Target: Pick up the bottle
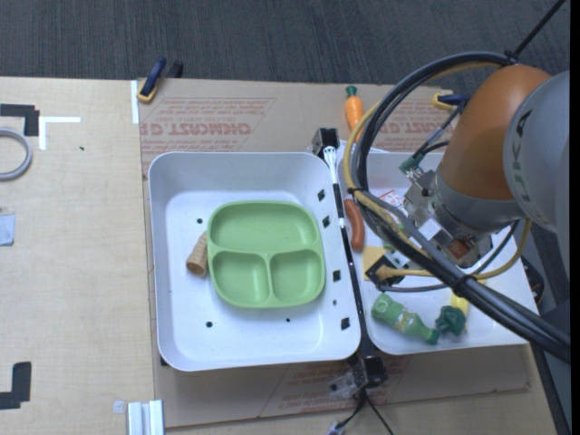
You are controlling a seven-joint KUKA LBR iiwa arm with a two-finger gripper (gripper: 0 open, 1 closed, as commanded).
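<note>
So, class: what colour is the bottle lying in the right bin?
Green, seen in the camera view: the bottle.

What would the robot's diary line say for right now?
arm: above right bin | bottle: lying in right bin, not held | left bin: green plate

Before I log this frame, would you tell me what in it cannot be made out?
- Gripper: hidden under the arm's wrist and cables in the camera view.
- Right bin: its middle is covered by the arm.
- Green bottle: label too small to read.
- Yellow item beside the cables: partly covered, identity unclear.
</note>
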